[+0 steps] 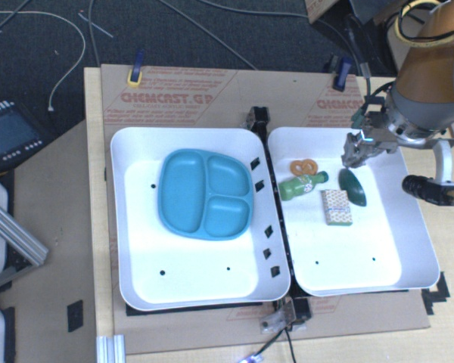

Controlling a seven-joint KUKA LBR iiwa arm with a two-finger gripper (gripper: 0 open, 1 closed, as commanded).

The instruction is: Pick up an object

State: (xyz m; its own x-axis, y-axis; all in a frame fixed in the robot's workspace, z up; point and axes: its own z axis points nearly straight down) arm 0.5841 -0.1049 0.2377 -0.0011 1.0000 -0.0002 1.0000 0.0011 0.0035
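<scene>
Hovering over right bin, jaw state impossible to tell.

Faint red "GICHCAST" lettering on cardboard board (pixel 166 95); blue sectioned plastic plate (pixel 206 193) far left of gripper (pixel 356 151); patterned small box (pixel 337 206), dark green oval piece (pixel 354 186) just below; green bottle (pixel 299 187), orange pretzel (pixel 303 167) left.

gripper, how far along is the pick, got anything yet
Nothing looks picked yet. The gripper hangs over the right bin, just above the dark green object. That object, the pretzel, the green bottle and the patterned block all lie in the bin. Descending, grasping and lifting are left.
</scene>
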